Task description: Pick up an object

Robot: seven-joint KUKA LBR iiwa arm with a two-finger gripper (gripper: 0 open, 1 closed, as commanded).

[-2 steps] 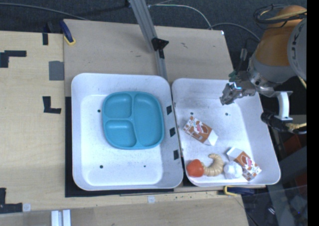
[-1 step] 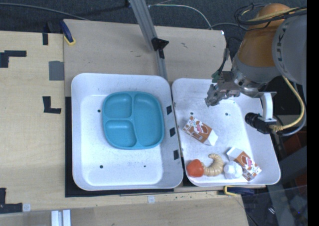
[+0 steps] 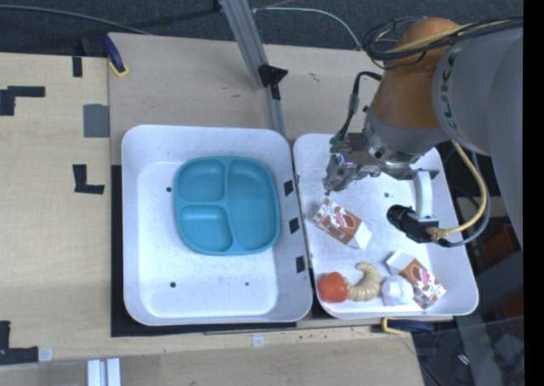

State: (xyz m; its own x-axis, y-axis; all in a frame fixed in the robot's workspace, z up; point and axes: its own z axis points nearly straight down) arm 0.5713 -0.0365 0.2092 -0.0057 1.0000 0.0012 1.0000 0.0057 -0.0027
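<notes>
My gripper (image 3: 333,182) hangs over the upper left of the right bin (image 3: 455,291), its tip pointing down just above a small carton (image 3: 340,224) with a brown and white print. Nothing shows between the fingers. Near the front of that bin lie a red tomato-like ball (image 3: 333,287), a tan croissant (image 3: 369,281), a white lump (image 3: 393,292) and a second printed carton (image 3: 421,281).
The left bin (image 3: 144,282) holds a blue divided plate (image 3: 227,205). A grey metal pole (image 3: 246,31) slants in from the top toward the bins' shared rim. The wooden bench surrounds both bins.
</notes>
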